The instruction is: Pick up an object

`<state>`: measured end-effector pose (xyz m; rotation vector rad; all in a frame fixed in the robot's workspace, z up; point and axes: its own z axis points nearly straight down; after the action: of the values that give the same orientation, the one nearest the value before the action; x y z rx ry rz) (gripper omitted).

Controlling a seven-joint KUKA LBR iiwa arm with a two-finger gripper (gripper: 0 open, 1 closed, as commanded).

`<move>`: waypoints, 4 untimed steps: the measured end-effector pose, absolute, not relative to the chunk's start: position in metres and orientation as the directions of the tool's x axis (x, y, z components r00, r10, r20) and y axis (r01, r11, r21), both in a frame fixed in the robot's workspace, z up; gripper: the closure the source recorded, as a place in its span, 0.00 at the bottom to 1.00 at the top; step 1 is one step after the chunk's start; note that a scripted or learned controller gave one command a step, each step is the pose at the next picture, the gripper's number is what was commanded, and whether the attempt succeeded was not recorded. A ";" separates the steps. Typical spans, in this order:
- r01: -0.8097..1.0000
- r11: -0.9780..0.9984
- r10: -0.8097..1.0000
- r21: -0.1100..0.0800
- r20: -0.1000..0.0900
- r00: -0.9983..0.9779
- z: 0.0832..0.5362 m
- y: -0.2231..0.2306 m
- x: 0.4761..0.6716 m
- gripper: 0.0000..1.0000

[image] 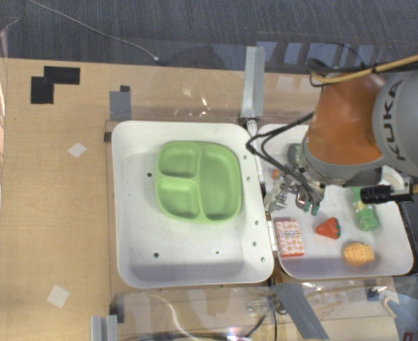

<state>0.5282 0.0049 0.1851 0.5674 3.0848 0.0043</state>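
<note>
Landmark for all positions: the right bin [406, 261], white and shallow, sitting just right of the left bin [134, 261] on the wooden bench [45, 204].

Arm [350, 130] enters from the right and hangs over the upper half of the right bin. Orange band and grey housing cover most of that half. White lettering "KUKA" reads down the grey housing at the right.

Gripper [294, 196] sits over the bin's upper-left part, close to the wall shared with the left bin. It is a tangle of metal and cable from this angle; cannot tell whether it is released or clenched, and nothing can be made out in its grasp.

Objects in the right bin:
- Small red and white box [289, 237], flat on the floor at the bin's lower left, just below the gripper, apart from it. Printing on its face too small to read.
- Red piece [328, 227], strawberry-like, near the bin's middle, below and right of the gripper, just right of the box.
- Yellow-orange lumpy piece [358, 253], toward the bin's lower right, near the front wall.
- Green item [367, 215], at the bin's right side, partly under the arm; shape unclear.

Left bin, beside the landmark: a green divided plate [199, 181] with three compartments, lying flat near its middle, well apart from the gripper.
</note>
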 end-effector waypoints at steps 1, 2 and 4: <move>0.623 0.782 0.623 0.005 -0.002 -0.782 0.186 0.096 0.505 1.00; 0.844 0.536 0.844 0.001 -0.001 -0.536 0.184 0.100 0.487 1.00; 0.998 -0.061 0.998 -0.001 0.000 0.061 0.183 0.212 0.486 1.00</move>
<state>0.4861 0.2119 0.1833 2.2891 2.1530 -0.0004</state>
